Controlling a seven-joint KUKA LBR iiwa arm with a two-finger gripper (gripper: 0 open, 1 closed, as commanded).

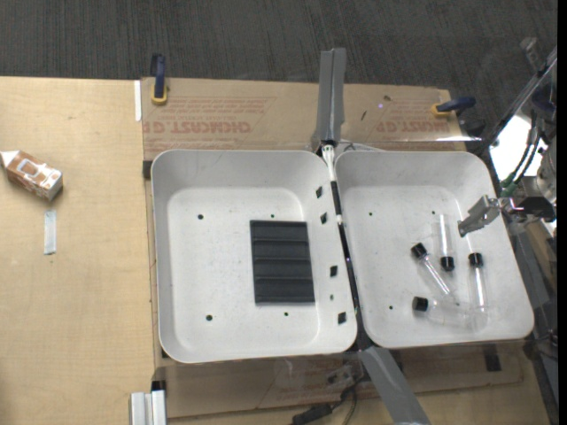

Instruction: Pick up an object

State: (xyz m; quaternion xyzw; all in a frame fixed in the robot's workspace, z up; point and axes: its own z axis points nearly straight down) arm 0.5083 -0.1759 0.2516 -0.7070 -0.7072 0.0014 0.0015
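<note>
- While I watch remotely, clear plastic tubes with black caps (447, 268) lie scattered near the right white bin's (390, 171) right edge.
- Grey metal gripper (478, 215) hangs over that edge; can't tell its opening.
- Black ribbed rectangular block (283, 261) sits mid left white bin (177, 237).

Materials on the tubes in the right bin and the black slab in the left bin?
Tubes: clear plastic or glass, can't tell which; see-through bodies, glossy glints, black caps, likely plastic. Black slab: matte, ribbed in bands, probably rubber or foam; no shine. Bins: smooth white moulded plastic.
</note>
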